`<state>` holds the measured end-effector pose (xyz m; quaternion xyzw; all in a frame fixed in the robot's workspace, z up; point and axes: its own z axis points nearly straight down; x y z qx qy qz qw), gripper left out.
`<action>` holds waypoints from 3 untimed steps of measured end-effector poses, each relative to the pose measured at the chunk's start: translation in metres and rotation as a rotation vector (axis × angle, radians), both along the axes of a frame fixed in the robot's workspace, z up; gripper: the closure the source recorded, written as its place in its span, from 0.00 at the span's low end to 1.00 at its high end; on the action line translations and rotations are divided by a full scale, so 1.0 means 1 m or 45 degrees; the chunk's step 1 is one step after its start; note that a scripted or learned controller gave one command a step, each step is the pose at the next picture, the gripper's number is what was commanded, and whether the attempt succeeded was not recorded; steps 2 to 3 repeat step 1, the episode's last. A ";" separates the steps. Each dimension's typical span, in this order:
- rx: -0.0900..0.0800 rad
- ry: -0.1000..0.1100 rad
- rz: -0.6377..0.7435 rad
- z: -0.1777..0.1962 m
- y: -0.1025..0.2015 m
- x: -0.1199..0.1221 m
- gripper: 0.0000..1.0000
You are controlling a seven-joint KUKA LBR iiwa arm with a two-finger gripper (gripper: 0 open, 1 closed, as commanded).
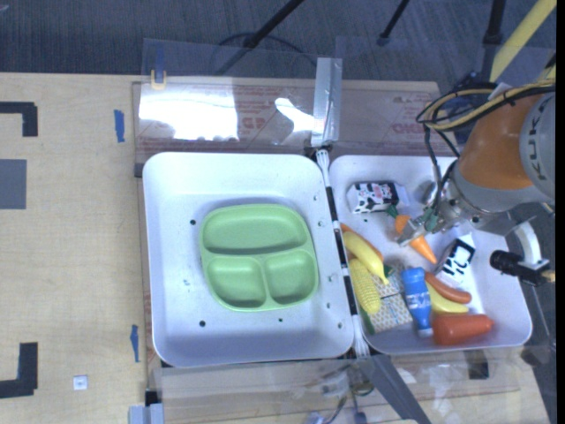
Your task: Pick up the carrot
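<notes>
The carrot (425, 248) is a short orange cone with a bit of green at its upper end. It lies in the middle of the right bin (508, 321). My gripper (432, 220) hangs over the bin just above the carrot's upper end, under the orange band of the arm (499, 153). From here the gripper tip is very close to the carrot, and contact cannot be made out. A small orange piece (402, 225) lies just to the carrot's left.
Crowding the right bin are a banana (364, 253), corn (366, 291), a blue bottle (417, 300), a hot dog (448, 292), a red piece (459, 327), a black-and-white carton (375, 195) and a card (456, 259). The left bin (168, 237) holds a green divided plate (259, 256).
</notes>
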<state>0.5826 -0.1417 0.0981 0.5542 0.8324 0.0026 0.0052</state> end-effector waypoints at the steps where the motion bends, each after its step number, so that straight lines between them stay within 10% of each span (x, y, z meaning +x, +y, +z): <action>1: 0.000 0.009 0.069 0.105 0.018 0.074 1.00; 3: 0.000 0.009 0.069 0.105 0.018 0.074 1.00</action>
